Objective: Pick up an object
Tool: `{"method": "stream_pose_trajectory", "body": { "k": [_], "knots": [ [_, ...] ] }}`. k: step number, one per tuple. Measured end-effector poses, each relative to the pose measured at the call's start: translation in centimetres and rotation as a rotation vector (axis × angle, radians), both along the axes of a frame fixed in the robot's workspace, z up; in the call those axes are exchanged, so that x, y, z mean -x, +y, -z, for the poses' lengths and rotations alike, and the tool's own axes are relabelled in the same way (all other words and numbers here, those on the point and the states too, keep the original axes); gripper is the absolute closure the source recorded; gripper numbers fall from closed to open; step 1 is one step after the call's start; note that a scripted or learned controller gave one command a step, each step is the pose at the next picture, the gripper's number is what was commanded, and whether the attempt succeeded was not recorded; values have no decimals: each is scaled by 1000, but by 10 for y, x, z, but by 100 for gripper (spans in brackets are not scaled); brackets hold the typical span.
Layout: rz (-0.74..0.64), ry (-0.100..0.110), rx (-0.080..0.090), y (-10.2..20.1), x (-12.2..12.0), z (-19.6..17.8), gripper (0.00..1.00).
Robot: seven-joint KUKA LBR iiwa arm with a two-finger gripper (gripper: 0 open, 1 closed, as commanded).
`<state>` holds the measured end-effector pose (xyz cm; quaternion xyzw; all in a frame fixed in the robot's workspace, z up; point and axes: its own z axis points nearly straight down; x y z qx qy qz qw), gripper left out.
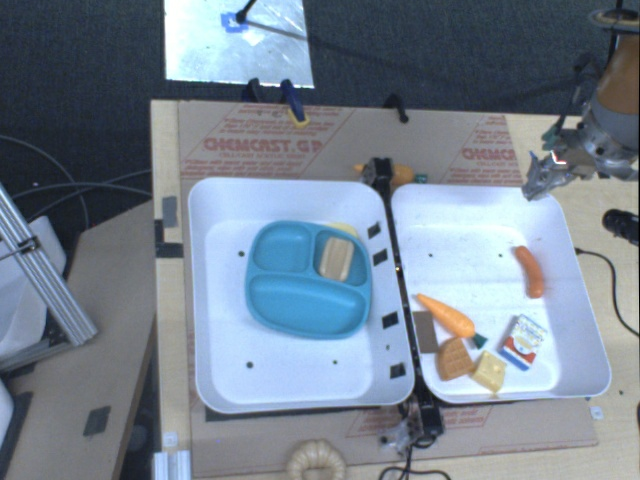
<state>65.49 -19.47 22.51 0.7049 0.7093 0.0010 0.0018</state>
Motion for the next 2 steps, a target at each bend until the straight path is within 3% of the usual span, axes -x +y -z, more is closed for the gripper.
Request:
{"method": "stream_pose_trajectory", "body": {
  "k": [1,2],
  "knots": [
    [-3,1,-1,58,-7,-10,100],
    [-4,2,-3,113,-7,5,100]
  ]
}}
